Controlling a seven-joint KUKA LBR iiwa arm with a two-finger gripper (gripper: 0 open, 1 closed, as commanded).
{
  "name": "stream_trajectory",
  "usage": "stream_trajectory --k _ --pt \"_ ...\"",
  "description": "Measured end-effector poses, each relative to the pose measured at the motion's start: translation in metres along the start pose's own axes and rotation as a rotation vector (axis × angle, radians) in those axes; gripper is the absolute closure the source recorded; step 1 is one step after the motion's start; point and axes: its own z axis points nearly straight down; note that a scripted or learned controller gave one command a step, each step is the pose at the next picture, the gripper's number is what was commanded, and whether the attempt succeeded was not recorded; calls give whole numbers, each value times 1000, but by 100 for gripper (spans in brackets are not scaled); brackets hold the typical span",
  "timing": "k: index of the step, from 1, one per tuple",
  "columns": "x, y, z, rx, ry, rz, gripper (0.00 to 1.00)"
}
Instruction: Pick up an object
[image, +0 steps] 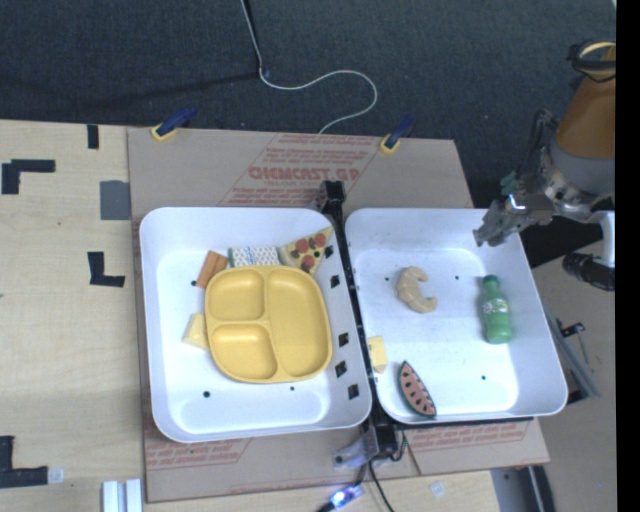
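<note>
the watermelon slice toy (417, 390) lies at the right bin's (530, 395) near edge, the green bottle (493, 309) further back. the end effector (497, 224) hovers over the far rim, carrying nothing; you cannot tell its spread. no pick is made yet.

A brown cardboard sheet (300, 170) with red printing lies flat on the table (60, 300); the two white bins sit on it, the left bin (165, 240) touching the right bin (530, 400) along a black divider (345, 300); a yellow clamp (172, 123) grips the cardboard's far left corner, a blue-and-yellow clamp (397, 131) its far right corner; a thin white cable (320, 80) loops over the dark carpet (120, 50) beyond; black tape marks (25, 175) dot the table's left part.
</note>
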Motion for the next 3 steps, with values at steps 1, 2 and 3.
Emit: stream_trajectory --k 1,2,3 --pt "59 3 11 5 2 -4 100" --pt "115 3 15 6 2 -5 100" --pt "123 13 9 4 1 -1 100"
